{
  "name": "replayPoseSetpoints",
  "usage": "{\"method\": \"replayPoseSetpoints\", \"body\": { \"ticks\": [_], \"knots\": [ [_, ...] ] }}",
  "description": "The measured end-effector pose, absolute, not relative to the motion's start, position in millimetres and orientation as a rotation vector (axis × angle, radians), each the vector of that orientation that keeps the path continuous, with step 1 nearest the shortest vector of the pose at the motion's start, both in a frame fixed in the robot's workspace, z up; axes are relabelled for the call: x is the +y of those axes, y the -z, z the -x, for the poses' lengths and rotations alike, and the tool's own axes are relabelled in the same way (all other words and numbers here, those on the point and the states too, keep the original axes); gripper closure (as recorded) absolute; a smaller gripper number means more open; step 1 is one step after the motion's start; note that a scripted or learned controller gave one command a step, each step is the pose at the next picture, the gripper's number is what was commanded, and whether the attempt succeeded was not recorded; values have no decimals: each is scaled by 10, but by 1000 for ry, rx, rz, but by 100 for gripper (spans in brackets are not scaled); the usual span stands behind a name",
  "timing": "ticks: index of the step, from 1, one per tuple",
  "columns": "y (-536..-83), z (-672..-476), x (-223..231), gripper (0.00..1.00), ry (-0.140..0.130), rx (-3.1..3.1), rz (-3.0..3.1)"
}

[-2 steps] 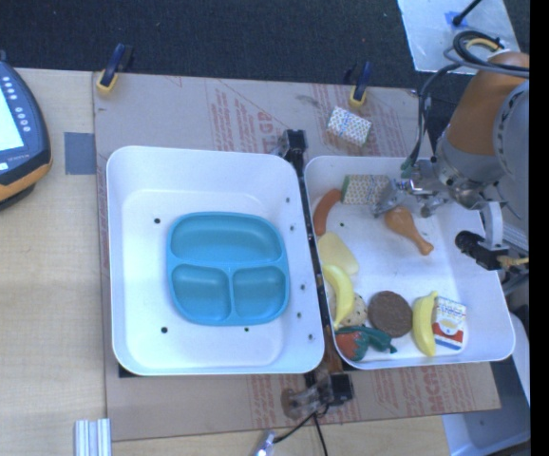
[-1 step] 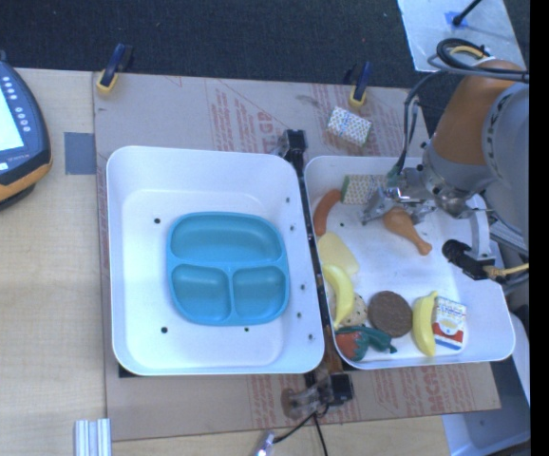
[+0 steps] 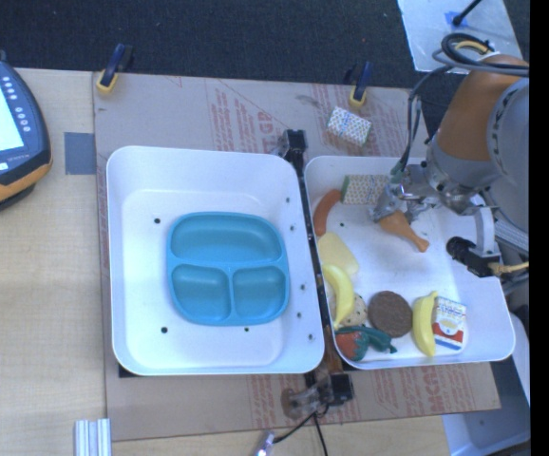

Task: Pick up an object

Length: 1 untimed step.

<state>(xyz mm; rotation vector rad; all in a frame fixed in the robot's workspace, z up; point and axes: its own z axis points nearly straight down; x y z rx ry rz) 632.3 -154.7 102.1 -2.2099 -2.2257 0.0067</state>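
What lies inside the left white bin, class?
A blue divided tray with three compartments rests on the floor of the left white bin. The bin floor beneath the tray is covered, so anything under it cannot be seen.

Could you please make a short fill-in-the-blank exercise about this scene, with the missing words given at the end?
1. The blue tray has ___ compartments.
2. The blue tray lies in the ___ bin of this view.
3. The brown cookie lies in the ___ bin of this view.
4. The end effector is above the right bin's ___ end.

Missing words: three; left; right; far
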Motion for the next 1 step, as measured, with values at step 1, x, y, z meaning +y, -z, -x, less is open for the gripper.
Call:
{"method": "replayPoseSetpoints", "body": {
  "ticks": [1],
  "knots": [
    [-1928,-6394,-895,100,0,-2225,2216]
  ]
}}
